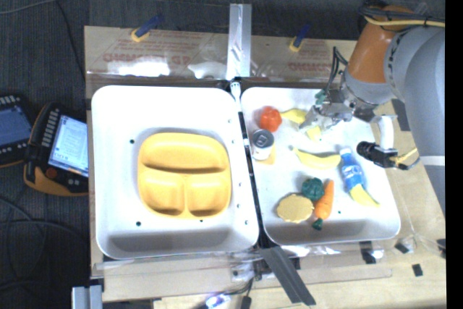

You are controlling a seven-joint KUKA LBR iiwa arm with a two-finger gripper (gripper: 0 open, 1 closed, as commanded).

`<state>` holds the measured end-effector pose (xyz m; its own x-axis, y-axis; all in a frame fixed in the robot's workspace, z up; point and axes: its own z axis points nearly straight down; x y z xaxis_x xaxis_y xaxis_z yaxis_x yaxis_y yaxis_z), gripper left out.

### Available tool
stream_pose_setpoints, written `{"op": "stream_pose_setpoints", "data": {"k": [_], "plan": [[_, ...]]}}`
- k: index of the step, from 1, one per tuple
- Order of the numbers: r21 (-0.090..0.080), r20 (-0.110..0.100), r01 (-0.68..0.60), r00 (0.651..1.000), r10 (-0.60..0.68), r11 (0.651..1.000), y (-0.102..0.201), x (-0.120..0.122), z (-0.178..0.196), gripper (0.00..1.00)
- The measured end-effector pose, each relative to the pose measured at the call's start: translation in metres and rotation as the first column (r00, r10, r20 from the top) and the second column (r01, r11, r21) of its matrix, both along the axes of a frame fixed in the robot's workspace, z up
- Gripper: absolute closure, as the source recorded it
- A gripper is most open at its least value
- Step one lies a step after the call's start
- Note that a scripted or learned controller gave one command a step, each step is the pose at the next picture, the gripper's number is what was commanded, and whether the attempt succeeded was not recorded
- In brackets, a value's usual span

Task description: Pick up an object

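Risks around a crowded far-corner grasp

Near edge of the right bin (383, 228): a round tan biscuit-like piece (293, 208), a toy carrot (324, 200) and a dark green piece (312, 189), all touching or nearly so. Any pick here could drag a neighbour along.

Mid bin: a small blue bottle (352, 174) lying beside a yellow wedge, a pale banana-shaped piece (318, 155), a small can (262, 142) close to the divider. Left bin holds a yellow divided tray (184, 174), well apart from the arm.

Far side: the gripper (327, 114) hangs low over a small yellow piece (312, 131), with another yellow piece (293, 114) and a red tomato-like ball (270, 117) just beside. Whether the fingers are apart or together, I cannot tell; nothing shows between them.

Judgement: the likely target is small and flat, near the bin's far wall. A descent slightly off could pinch air, skid the piece away, or nudge the ball rolling.
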<state>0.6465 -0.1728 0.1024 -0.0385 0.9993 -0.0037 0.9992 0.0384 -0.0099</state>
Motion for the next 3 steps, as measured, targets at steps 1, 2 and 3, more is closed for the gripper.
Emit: {"op": "stream_pose_setpoints", "data": {"k": [1,2,3], "plan": [[0.005,0.008,-0.048,0.999,0.048,0.999,0.053,-0.008,0.098,1.00],[0.000,0.009,-0.149,0.989,0.149,0.989,0.039,0.022,0.153,1.00],[0.004,0.008,-0.110,0.994,0.110,0.994,0.083,-0.015,0.141,1.00]]}}
